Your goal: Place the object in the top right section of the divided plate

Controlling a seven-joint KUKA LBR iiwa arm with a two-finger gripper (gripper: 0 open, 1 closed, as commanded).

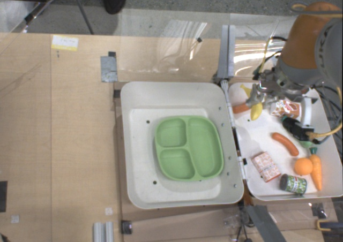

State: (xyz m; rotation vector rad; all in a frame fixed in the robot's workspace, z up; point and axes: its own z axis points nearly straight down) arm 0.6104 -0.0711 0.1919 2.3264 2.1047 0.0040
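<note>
While gripper [261,92] hovers over banana [256,110], green divided plate [188,148] left

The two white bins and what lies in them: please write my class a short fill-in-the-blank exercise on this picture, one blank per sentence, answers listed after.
1. The divided plate is ____ in colour.
2. The plate lies in the ____ bin.
3. The plate is split into ____ sections.
4. The sausage lies in the ____ bin, where the gripper hangs.

Missing words: green; left; three; right
</note>
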